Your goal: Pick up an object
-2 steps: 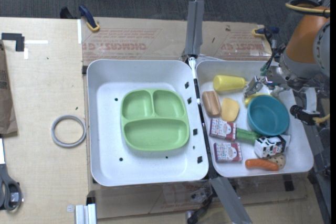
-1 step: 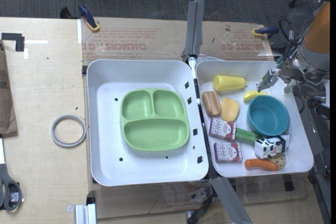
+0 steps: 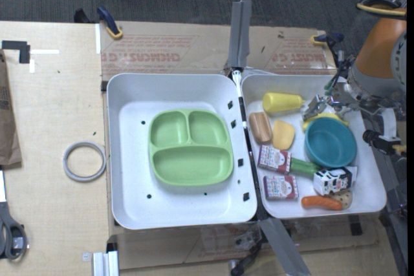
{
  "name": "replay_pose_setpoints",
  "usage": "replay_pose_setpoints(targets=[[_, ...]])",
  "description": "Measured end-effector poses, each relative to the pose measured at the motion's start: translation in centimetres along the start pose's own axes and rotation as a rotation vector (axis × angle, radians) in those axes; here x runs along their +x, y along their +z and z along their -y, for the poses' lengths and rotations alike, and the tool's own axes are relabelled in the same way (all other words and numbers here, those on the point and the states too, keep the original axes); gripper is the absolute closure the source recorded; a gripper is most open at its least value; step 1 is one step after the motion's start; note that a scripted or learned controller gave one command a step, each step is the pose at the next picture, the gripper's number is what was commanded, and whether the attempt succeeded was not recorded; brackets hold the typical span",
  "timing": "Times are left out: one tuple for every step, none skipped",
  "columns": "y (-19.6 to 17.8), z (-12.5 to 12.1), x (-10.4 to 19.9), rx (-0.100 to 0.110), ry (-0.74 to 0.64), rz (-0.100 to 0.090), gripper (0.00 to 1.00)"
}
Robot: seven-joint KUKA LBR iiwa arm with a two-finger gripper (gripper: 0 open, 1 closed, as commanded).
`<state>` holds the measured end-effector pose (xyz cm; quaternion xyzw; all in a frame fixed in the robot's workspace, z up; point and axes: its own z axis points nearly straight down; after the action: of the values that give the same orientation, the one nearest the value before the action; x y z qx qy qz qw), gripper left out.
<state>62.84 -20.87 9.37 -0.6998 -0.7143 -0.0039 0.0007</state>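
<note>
Two white bins sit side by side on a bench. Left bin (image 3: 123,158): a green divided plate (image 3: 191,147). Right bin (image 3: 369,194): a teal bowl (image 3: 330,143), yellow cup (image 3: 282,101), hot dog (image 3: 261,127), cartons, carrot (image 3: 321,202). Gripper (image 3: 318,106) hangs beside the cup, above the bowl; its opening cannot be judged.

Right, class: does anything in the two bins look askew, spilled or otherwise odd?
Nothing is spilled or broken. The green divided plate lies flat in the left bin. The right bin is crowded: the blue bowl, yellow pieces, cartons and carrot lie jumbled, some touching.
</note>
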Motion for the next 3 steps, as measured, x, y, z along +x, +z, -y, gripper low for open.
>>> replay_pose_setpoints(targets=[[-1.11, -0.11, -0.14, -0.005, 0.0, 0.005, 1.0], [-1.09, -0.11, -0.1, -0.004, 0.0, 0.004, 0.0], [-0.11, 0.57, 0.1, -0.001, -0.032, 0.004, 0.0]])
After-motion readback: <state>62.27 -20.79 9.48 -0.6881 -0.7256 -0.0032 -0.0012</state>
